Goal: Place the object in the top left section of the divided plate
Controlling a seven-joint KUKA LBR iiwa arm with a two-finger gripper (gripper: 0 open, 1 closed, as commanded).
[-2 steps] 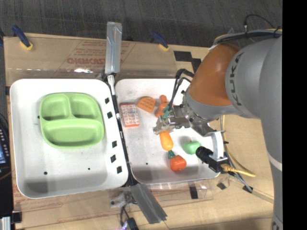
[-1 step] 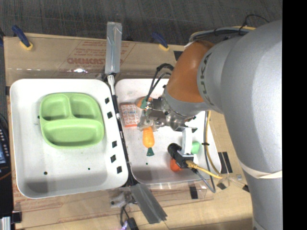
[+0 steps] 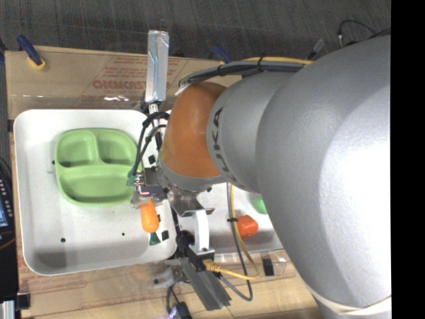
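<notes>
Cardboard lines the bench under the left bin point(image 3: 26, 178), where the divided plate point(image 3: 93, 166) lies. Beside its right edge the gripper point(image 3: 151, 211) seems clamped on a carrot point(image 3: 149, 216). Released here, it would miss the plate.

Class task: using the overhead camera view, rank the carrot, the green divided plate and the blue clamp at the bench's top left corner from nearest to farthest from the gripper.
Gripper sits at the left bin's right edge.
1. Carrot: directly at the gripper, just below it.
2. Plate: to its left, in the left bin.
3. Clamp: far top left corner of the bench.
</notes>
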